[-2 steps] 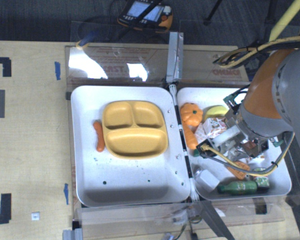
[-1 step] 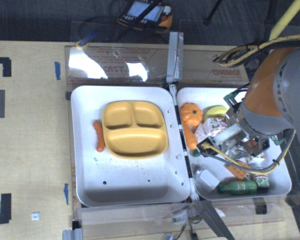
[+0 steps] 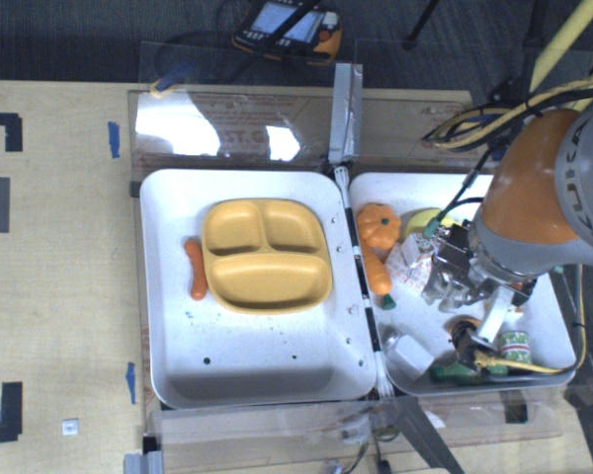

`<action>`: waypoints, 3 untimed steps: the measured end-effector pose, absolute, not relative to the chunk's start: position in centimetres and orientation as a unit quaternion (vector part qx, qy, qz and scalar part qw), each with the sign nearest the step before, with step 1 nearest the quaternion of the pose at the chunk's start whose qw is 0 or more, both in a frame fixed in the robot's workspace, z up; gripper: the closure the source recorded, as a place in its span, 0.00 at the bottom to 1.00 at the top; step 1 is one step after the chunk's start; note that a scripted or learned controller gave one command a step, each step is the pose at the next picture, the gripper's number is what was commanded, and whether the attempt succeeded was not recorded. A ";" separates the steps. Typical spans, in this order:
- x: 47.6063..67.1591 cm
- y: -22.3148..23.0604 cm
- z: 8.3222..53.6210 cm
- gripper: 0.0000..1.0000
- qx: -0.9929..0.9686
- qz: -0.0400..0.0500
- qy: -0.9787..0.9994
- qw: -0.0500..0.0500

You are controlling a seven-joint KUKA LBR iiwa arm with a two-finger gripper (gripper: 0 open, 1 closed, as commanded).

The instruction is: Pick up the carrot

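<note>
Over the right bin point(image 3: 563, 309) your arm point(image 3: 549, 191) crowds the clutter. Left bin point(image 3: 168, 294) offers open white floor around a smooth yellow divided plate point(image 3: 267, 255). Your carrot point(image 3: 377, 272) lies against the right bin's left wall, below a pumpkin point(image 3: 380, 226).

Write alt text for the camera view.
The gripper hangs over the right bin amid clutter, apart from the carrot lying at that bin's left edge below a small pumpkin. The left bin holds a yellow divided tray.
</note>
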State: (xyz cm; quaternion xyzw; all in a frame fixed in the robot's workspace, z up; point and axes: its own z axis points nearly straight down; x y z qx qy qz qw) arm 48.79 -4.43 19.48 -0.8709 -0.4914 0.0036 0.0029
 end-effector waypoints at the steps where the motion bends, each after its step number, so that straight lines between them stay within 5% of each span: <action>1: 48.9 -4.4 20.1 1.00 -0.871 0.006 -0.491 0.004; 3: 49.1 -4.3 21.3 1.00 -0.871 0.011 -0.492 0.006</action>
